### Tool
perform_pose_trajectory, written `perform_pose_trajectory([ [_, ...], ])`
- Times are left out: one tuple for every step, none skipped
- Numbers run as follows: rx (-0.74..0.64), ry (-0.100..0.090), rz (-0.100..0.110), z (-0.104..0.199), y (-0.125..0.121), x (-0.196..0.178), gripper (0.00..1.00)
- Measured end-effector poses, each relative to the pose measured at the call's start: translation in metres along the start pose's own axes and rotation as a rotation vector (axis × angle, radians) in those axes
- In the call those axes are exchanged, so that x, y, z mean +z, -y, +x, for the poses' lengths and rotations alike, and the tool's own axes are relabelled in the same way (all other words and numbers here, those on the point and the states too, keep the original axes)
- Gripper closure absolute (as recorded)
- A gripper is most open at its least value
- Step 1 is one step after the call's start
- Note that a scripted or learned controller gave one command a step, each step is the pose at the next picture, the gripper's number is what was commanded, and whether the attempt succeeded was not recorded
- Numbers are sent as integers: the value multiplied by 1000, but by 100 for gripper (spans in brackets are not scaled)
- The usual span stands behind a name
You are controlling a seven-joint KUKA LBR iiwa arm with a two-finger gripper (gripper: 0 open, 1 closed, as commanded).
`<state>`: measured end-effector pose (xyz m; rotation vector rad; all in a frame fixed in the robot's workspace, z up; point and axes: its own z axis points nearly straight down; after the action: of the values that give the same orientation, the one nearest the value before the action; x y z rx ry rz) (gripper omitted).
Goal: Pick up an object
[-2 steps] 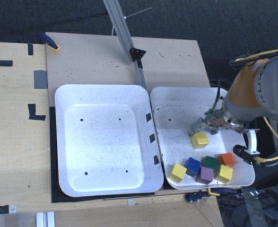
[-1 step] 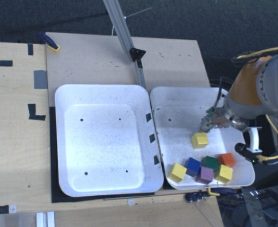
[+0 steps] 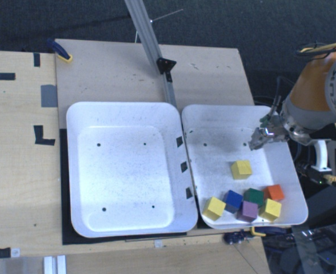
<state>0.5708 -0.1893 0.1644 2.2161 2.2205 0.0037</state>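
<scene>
So the blocks are all sitting in the right bin (image 3: 214,119), none of them lifted. One yellow cube (image 3: 242,169) sits on its own around the middle of the bin floor, a bit tilted. Below it, along the near edge, there's a tight cluster: another yellow cube (image 3: 215,208) at the left end, a blue cube (image 3: 234,200) right next to it, then a purple cube (image 3: 249,210), a green cube (image 3: 254,196) just behind that, a third yellow cube (image 3: 272,209) and an orange cube (image 3: 275,192) at the right end. Most of those look like they're touching their neighbours.

The gripper (image 3: 258,141) hangs over the upper right part of that same bin, above and to the right of the lone yellow cube and apart from it. Nothing is between its fingers; whether they're spread or closed, I honestly can't tell at this size. The grey arm with its orange band (image 3: 312,87) comes in from the right.

The left bin (image 3: 76,119) sits beside it on the wooden bench (image 3: 19,170), and a metal pole (image 3: 145,27) slants across the top.
</scene>
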Motion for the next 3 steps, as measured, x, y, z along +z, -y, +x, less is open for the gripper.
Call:
perform_pose_trajectory([
  [0, 0, 1, -2, -2, -43, 100],
  [0, -1, 2, -1, -3, -72, 100],
  [-5, -3, 4, 51, -7, -82, 100],
])
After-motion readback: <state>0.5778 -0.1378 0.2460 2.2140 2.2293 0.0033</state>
